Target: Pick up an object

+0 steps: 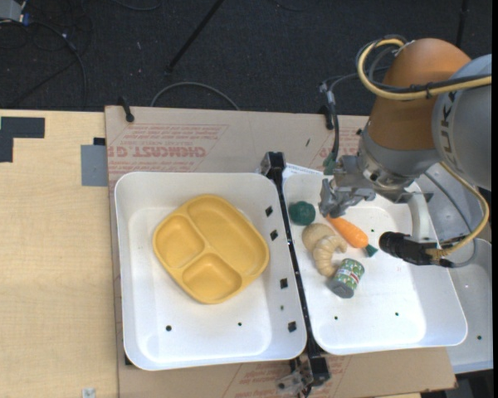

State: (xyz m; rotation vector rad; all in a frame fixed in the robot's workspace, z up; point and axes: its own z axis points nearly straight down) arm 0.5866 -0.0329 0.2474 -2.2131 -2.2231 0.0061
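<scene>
In the right bin [415, 322] lie a dark green ball [301, 214], a beige croissant-shaped piece [322, 246], an orange carrot [349, 232] and a small grey can with a green label [346, 277]. My gripper [333, 207] hangs low over the bin's upper left part, its tips just above the carrot's near end and right of the green ball. I see nothing held between its tips. The carrot lies slanted, partly under the gripper.
The left bin [141, 322] holds a yellow divided plate [210, 247]. A black-clipped divider [289, 264] separates the two bins. Cardboard lies under the bins, with wooden bench to the left. The right bin's lower half is bare white floor.
</scene>
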